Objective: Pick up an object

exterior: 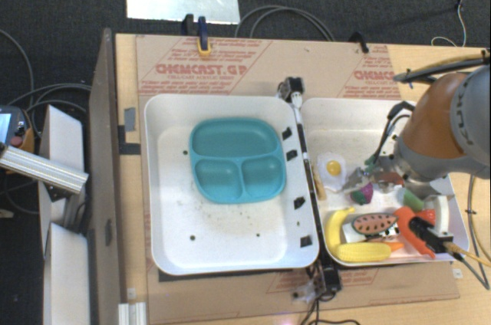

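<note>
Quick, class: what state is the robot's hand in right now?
Hand: cannot be told; it sits low in the right bin among the toys.

A teal tray [236, 161] lies in the left bin [173, 239]. In the right bin [345, 113], the claw [367, 179] sits low beside a purple toy [362, 195], near a fried egg [333, 167] and bananas [349, 241].

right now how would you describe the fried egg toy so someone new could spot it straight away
Start at the right-hand white bin, the one the arm reaches into. Near its left wall, just right of the black divider, lies the fried egg toy, alone above the pile of toy food. It is the sole flat white piece with a round yellow yolk, unlike the long yellow banana below.
</note>
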You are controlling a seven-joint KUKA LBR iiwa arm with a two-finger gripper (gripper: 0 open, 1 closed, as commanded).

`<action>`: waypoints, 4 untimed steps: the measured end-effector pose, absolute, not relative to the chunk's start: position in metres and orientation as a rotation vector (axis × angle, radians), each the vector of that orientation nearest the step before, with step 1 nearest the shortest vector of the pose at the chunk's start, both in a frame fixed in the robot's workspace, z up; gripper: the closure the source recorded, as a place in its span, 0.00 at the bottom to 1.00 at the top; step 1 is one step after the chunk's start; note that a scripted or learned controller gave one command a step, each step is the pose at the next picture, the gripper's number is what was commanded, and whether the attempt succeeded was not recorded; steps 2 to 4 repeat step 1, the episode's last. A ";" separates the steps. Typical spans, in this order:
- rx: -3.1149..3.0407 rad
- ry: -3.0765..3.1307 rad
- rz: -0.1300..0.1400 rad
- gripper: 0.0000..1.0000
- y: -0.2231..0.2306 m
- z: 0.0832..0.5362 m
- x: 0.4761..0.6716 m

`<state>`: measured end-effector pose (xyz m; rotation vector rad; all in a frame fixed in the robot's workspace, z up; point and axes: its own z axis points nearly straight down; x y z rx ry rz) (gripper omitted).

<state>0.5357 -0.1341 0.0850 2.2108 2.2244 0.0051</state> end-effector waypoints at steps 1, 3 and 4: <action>2.214 2.225 0.004 1.00 -0.134 0.095 0.534; 2.214 2.225 0.004 1.00 -0.134 0.095 0.534; 2.214 2.225 0.004 1.00 -0.134 0.095 0.534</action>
